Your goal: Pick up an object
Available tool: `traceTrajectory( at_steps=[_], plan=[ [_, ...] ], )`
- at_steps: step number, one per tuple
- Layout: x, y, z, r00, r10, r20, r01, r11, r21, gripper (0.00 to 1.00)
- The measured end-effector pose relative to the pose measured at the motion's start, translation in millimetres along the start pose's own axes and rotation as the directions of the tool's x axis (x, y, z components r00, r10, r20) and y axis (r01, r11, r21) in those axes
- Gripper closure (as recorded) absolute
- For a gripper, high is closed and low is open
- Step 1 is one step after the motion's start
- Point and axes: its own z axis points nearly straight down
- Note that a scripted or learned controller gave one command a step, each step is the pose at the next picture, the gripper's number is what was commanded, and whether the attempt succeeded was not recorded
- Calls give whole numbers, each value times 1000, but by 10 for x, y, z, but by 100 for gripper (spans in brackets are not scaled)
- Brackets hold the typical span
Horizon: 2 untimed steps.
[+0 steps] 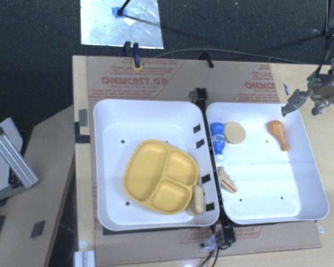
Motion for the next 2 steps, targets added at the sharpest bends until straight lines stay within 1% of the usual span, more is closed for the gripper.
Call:
traceTrajectory(
  at_steps=[1,2],
  plan=[
    [5,19,-59,1000,-2,2,2,1000,-10,0],
    [-29,110,504,1000,-1,2,1,1000,-6,0]
  ],
)
